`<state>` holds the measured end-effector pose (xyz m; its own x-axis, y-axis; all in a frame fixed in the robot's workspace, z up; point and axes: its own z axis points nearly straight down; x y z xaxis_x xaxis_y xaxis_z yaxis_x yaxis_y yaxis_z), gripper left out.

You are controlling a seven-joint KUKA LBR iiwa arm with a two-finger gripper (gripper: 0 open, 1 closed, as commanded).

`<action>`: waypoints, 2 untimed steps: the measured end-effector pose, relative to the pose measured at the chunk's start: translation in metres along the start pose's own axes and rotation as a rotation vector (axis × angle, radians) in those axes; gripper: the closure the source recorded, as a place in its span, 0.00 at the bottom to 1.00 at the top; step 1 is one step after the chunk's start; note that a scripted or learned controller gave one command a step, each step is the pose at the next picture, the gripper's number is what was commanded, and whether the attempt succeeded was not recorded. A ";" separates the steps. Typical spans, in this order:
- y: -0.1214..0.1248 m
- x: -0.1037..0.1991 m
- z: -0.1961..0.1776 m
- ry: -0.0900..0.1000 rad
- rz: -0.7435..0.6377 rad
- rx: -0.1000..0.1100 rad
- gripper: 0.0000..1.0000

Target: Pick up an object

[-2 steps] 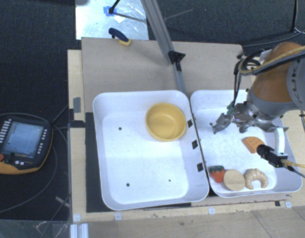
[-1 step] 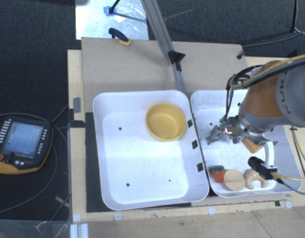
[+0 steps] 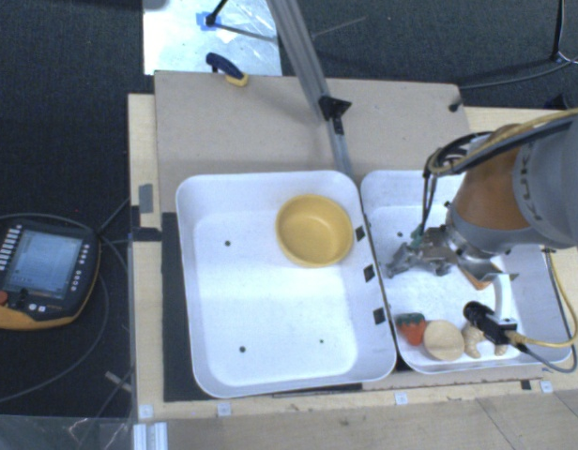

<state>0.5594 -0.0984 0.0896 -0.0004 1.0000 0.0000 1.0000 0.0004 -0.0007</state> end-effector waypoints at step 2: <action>-0.001 -0.003 -0.054 0.000 0.000 -0.005 1.00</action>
<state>0.5581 -0.1012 0.1438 -0.0002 1.0000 -0.0004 1.0000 0.0002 0.0040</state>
